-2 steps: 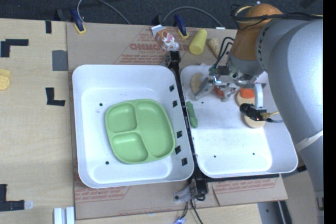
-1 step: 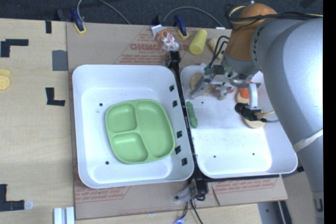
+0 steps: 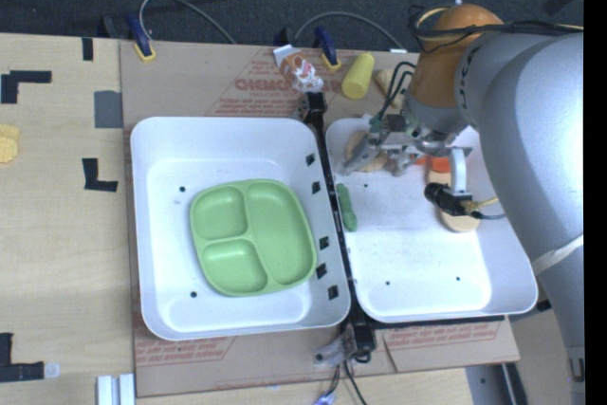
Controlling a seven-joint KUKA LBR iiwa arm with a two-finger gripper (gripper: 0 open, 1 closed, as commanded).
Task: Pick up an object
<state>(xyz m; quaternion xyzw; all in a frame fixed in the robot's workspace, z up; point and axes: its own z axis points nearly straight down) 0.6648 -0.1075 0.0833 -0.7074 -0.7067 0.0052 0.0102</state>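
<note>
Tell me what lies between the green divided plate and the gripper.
In the camera view, between the green divided plate and the gripper run the two bins' adjoining walls, with a small green object just inside the right bin.

Green tray [image 3: 252,236] centre-left in left bin [image 3: 161,166]. Gripper [image 3: 379,152] low over right bin [image 3: 493,285] top, among small objects. Green stick [image 3: 346,207] along divider.
</note>
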